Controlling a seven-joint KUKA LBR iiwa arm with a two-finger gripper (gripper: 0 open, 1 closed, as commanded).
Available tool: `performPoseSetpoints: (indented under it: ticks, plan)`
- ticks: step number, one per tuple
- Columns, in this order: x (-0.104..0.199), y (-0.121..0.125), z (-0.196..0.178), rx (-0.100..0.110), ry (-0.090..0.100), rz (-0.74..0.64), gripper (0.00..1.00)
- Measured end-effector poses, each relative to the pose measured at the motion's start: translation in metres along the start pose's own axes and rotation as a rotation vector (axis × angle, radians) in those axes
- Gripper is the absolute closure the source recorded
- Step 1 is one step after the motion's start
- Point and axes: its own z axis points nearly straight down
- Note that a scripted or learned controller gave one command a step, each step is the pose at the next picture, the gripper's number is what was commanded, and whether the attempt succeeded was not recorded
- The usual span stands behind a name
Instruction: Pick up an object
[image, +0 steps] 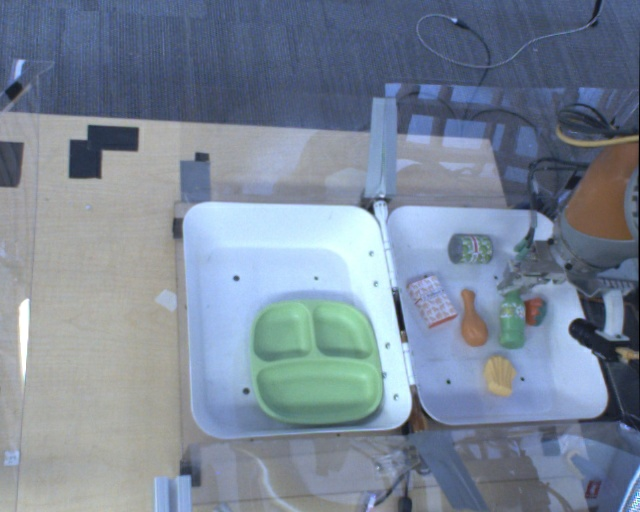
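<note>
The desk (100, 330) is made of pale wood, and two white bins are set on it side by side. The left bin (230, 260) is the larger one, and a green plate (315, 362) with three compartments is placed in its near right part. The right bin (570, 385) is smaller and carries several small things. The arm (605, 205), grey with an orange band, is seen at the right edge, reaching over the far right part of this bin. The fingers (522, 276) are lowered just above the green bottle (512, 320), close to its top; whether they are spread or closed cannot be told, and nothing is clearly seen between them. The bottle is lying in the middle right of the bin, with a small red thing (535, 311) touching its right side. A can (470, 248) is lying on its side at the far part of the bin. A packet (432, 300) with a red pattern is placed near the left wall. An orange drumstick (472, 318) is found between the packet and the bottle. A yellow thing (499, 375) is lying nearest to the front, below the bottle.
</note>
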Motion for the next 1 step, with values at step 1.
performPoseSetpoints:
  ticks: [1]
  plan:
    - [0.042,0.01,-0.0793,0.01,0.0,0.098,1.0]
